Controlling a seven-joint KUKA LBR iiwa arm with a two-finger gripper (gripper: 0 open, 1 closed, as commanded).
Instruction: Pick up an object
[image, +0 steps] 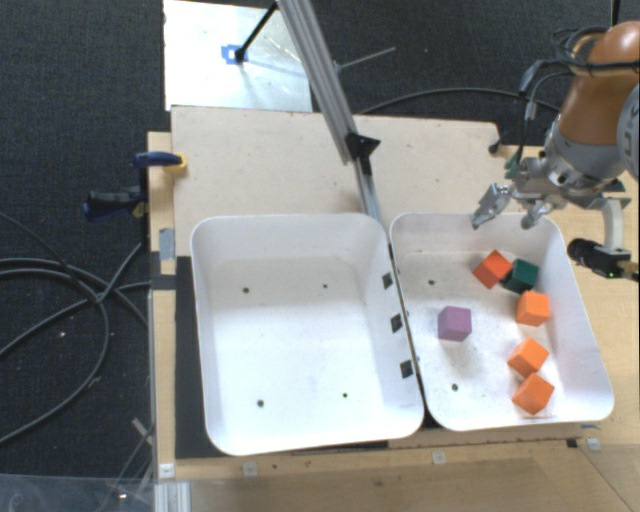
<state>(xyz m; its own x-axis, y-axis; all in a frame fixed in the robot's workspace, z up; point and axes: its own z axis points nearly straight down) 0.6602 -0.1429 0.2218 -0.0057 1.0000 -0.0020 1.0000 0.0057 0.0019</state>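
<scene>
Approach step: gripper (510, 208) spread wide, holding nothing, over right bin (590, 340) far edge. Next: descend onto orange cube (492, 268).

Dark carpet floor (70, 100) strewn with black cables (60, 300); pale wooden bench (270, 165) (blue clamps (130, 200) at its left edge).

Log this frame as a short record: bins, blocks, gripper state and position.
left bin: no blocks in it
right bin: six blocks
orange blocks: four
green block: touching the rear orange block
purple block: alone, nearest the divider
gripper: open, above the right bin's back edge, holding nothing
pick: not yet made
</scene>
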